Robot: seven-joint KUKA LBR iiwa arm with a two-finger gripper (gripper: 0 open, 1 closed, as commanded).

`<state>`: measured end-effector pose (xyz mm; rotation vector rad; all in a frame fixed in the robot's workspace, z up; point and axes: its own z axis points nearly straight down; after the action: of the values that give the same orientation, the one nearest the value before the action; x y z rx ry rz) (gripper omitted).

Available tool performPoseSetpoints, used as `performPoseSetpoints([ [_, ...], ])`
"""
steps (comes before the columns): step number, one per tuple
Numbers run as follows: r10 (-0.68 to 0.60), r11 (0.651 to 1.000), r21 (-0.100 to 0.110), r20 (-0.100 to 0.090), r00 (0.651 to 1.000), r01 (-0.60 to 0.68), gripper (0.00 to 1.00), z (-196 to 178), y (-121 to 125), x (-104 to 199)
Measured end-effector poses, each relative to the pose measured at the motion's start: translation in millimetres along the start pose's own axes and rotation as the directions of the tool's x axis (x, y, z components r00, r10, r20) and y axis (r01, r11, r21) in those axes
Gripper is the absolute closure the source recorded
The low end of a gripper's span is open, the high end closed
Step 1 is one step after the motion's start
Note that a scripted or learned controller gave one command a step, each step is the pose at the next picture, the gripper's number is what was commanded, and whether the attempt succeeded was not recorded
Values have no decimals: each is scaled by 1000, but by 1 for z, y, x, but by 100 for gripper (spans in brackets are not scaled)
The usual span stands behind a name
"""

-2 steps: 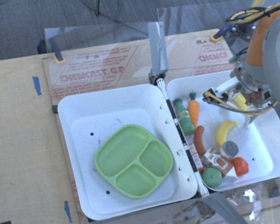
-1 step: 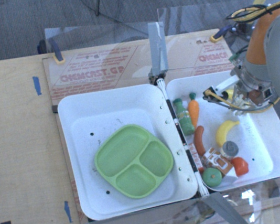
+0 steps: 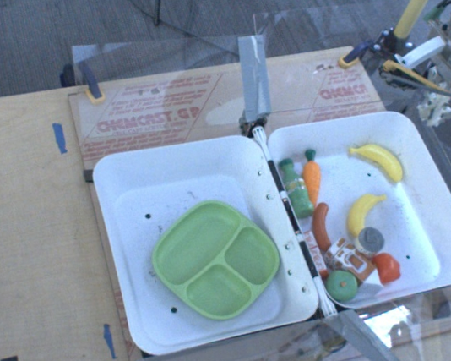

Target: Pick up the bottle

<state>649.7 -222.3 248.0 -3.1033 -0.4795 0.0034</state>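
White plastic, smooth and shallow with rounded corners, forms both bins on the pale wooden bench. The left bin, to the left of the bottle, holds one pale green plate, a matt rounded tray divided into three compartments and lying flat and slightly turned. The right bin holds everything else. The bottle lies on its side just inside that bin's left wall, small and green with an orange cap pointing to the far end. Just right of the bottle, and about parallel to it, lies an orange carrot with a green top. Nearer than the bottle are a reddish-brown sausage, a small printed carton and a round green apple, crowded close together. Further right of the bottle lie a curved yellow banana, a small grey disc and a glossy red piece, whose kind I cannot tell. Furthest right of the bottle is a second banana. Nothing touches the bottle from above. How wide the gripper is open, and whether it holds anything, I cannot tell.
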Motion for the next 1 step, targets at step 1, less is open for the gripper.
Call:
performPoseSetpoints([
  [1,19,1000,-1,0,1000,-19,100,-103,2,6],
])
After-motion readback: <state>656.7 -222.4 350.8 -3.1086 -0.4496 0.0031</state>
